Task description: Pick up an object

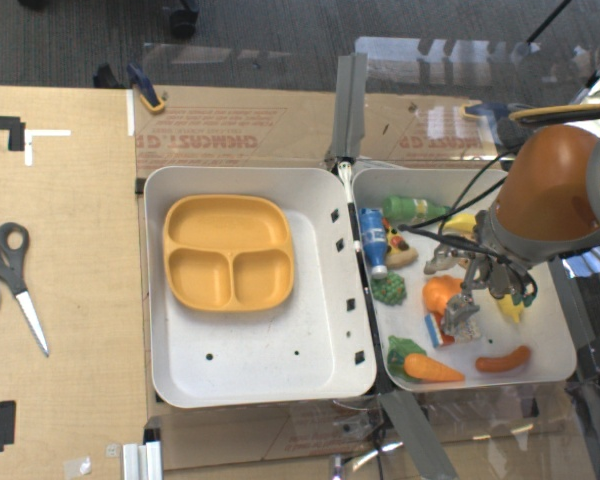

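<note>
While the jaws (462, 313), grip state unclear, hover, an orange ball (439, 294) lies just beside.

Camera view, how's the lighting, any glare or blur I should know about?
Camera view: even, soft light with faint shadows; pale reflections streak the clear panel behind the right bin; the yellow divided plate and scissors look sharp; the gripper amid the toys looks slightly soft.

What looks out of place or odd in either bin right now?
Nothing looks spilled or damaged. The toy food lies jumbled in the right bin, with the tool low among it beside the orange piece. The yellow divided plate lies flat in the left bin.
</note>
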Robot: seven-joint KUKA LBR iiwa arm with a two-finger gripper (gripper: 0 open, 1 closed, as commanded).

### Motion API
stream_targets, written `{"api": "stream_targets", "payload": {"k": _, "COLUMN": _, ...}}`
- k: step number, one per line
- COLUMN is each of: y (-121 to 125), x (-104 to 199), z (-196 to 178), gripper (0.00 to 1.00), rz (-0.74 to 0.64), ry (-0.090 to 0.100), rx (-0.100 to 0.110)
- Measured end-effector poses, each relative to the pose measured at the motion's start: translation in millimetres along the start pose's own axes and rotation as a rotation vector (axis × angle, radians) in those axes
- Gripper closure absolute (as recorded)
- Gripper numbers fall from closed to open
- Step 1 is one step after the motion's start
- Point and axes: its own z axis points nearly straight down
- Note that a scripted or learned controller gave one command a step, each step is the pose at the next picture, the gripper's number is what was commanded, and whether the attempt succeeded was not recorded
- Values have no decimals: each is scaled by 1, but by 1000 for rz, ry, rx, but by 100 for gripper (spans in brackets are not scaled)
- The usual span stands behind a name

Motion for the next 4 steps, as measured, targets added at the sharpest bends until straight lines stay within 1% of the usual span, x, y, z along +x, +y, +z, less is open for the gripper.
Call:
{"api": "stream_targets", "payload": {"k": 1, "y": 34, "x": 18, "z": 1, "gripper": 0, "rz": 9, "ry": 3, "rx": 1}}
{"api": "stream_targets", "payload": {"k": 2, "y": 40, "x": 39, "z": 0, "gripper": 0, "rz": 110, "ry": 0, "rx": 2}}
{"api": "stream_targets", "payload": {"k": 3, "y": 33, "x": 57, "z": -4, "gripper": 0, "rz": 283, "ry": -23, "rx": 3}}
{"api": "stream_targets", "payload": {"k": 4, "y": 42, "x": 47, "z": 1, "gripper": 0, "rz": 453, "ry": 6, "rx": 4}}
